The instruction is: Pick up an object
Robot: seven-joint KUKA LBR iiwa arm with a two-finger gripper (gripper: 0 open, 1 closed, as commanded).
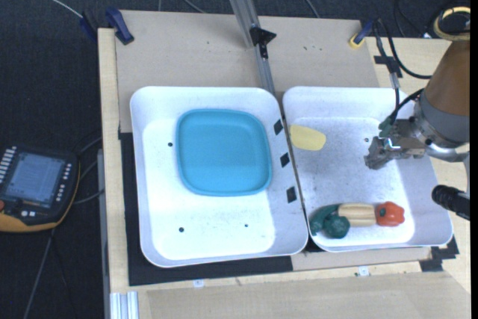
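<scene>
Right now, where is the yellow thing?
The yellow thing lies in the right bin, near its upper left corner, beside the divider, left of the tool.

The arm (452, 97) comes in from the right edge of the view, approx. mid-height. Upper part shows as a brown-orange band, w/ a grey section below it leading toward the wrist. The wrist angles down and to the left, ending in the gripper (379, 154), a grey metal assembly w/ dark cabling running up behind it toward the top right. The gripper sits over the right bin (336, 97), nearer its right edge than its left, approx. halfway between the far and near edges. Its tip points down-left. Finger state can't be made out from this angle. A dark cylindrical part (450, 199) of the arm sticks out lower down at the right edge.
</scene>
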